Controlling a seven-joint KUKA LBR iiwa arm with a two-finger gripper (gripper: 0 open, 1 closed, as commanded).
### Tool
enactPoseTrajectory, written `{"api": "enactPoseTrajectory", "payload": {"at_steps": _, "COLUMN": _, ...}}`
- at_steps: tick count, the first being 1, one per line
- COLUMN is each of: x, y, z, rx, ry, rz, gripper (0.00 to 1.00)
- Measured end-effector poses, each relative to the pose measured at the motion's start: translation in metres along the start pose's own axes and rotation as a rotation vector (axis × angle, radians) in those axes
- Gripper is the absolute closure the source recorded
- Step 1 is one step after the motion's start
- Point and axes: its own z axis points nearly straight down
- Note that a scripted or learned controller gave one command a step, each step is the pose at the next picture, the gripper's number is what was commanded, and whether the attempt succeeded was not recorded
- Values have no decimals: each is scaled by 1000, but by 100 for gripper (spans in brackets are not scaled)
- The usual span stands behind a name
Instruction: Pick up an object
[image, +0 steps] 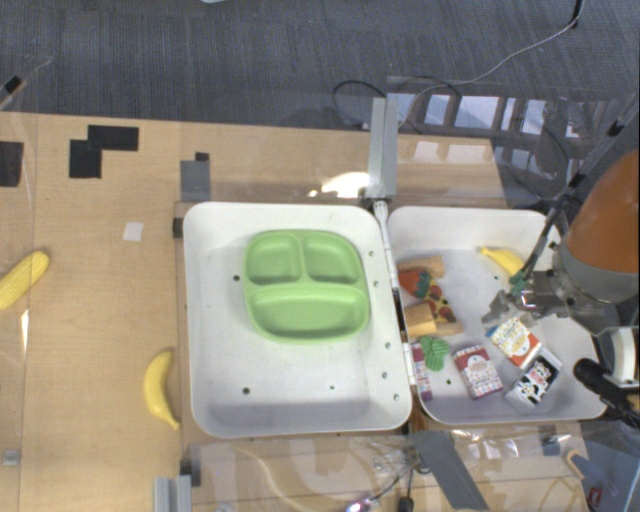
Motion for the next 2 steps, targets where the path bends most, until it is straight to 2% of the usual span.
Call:
{"api": "enactPoseTrajectory", "payload": {"at_steps": 1, "x": 60, "y": 79, "z": 0, "rx": 2, "ry": 1, "rz": -66, "gripper": 100}}
{"api": "enactPoseTrajectory", "payload": {"at_steps": 2, "x": 61, "y": 53, "z": -61, "rx": 1, "ry": -1, "rz": 37, "gripper": 100}}
